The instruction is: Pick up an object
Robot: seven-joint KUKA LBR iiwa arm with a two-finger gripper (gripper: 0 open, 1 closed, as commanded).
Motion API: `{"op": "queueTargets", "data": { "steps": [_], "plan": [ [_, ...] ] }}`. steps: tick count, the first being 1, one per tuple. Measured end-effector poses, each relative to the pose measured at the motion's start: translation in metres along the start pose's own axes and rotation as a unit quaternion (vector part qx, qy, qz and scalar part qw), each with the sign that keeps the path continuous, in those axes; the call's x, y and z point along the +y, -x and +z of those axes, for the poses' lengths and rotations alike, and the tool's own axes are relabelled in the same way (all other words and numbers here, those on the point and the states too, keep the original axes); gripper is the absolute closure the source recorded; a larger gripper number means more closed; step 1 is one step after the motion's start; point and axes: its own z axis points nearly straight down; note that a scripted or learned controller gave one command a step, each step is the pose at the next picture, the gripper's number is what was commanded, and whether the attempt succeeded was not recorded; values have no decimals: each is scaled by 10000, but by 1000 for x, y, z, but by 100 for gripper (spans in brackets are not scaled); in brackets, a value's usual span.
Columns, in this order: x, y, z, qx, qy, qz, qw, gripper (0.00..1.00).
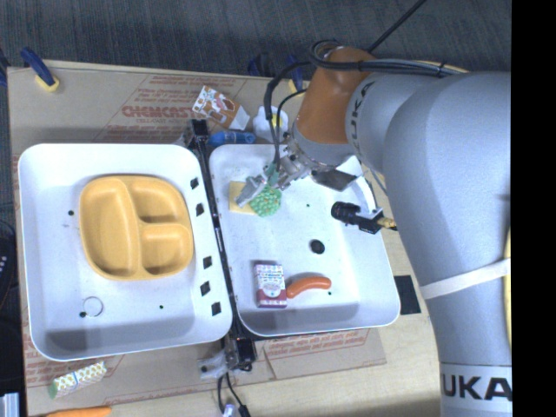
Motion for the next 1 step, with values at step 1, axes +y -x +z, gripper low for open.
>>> {"op": "queueTargets", "data": {
  "steps": [1],
  "plan": [
    [1,0,-10,-4,-6,-22,10000,100]
  ]
}}
